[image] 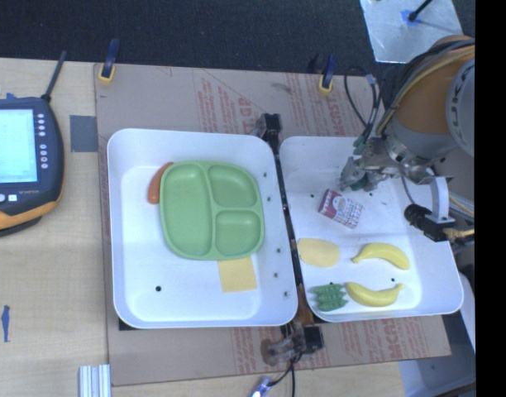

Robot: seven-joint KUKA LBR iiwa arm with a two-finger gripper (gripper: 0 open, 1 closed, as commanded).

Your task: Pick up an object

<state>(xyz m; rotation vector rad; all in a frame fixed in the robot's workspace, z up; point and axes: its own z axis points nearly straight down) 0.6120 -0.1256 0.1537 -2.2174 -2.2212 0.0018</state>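
1. The arm is reaching in from the right of the frame, and its gripper (358,174) is hanging over the upper part of the right bin (435,304). Whether the claw is open or closed cannot be told from this slant.
2. The nearest thing to pick is lying just below and left of the gripper: a small pink-and-white packet (341,208), flat on the bin floor, apart from the claw.
3. Further down the same bin, a pale yellow piece (318,253), two bananas (381,255) (373,294) and a green leafy piece (328,296) are sitting near the lower wall.
4. In the left bin (137,304), a green divided tray (212,210) is covering most of an orange item (155,186), with a yellow square (237,275) just below.
5. To do this well, I judge the claw should be centring over the packet, spanning its narrow side, and descending fully, since flat things are slipping easily.
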